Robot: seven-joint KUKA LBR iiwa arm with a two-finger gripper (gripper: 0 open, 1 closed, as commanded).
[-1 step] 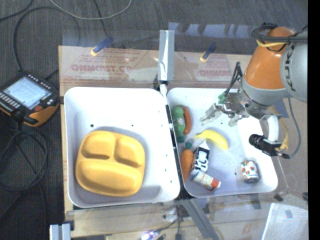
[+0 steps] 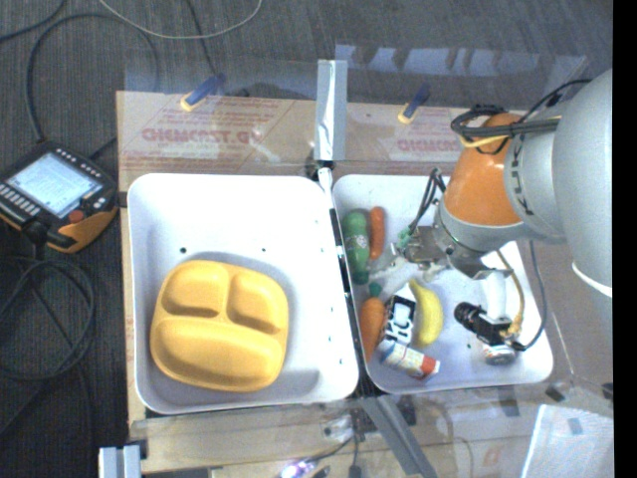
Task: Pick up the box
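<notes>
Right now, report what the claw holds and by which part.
Cannot be told: the arm's wrist hides the claw above the right bin. The box lies unheld.

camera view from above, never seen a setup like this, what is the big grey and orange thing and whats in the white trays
That is a robot arm, reaching in from the right; one fixed camera looks down at a slant. Its gripper hangs over the right bin, and I cannot tell whether it holds anything. That bin holds a banana, two carrots, a green vegetable, a small black-and-white box and a white tube. The left bin holds a yellow divided tray. A handheld controller lies on the floor.
</notes>
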